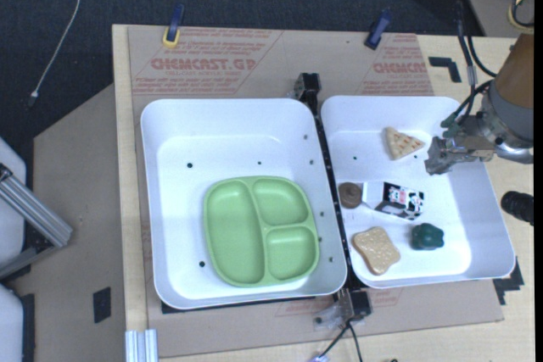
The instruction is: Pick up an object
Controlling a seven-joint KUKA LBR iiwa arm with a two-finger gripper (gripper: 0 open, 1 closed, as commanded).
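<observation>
We are logging, right bin: bread slice nearest, green piece beside, carton and brown disc mid-bin, wedge farthest. Hand is hovering just right of wedge; grip state untellable. Left bin is carrying a green divided plate.

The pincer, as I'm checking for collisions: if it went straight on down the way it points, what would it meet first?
Probably bare floor of the right bin. The pincer hangs just right of the pizza slice, though depth is unclear.

One fixed camera looks down aslant on both bins.
</observation>
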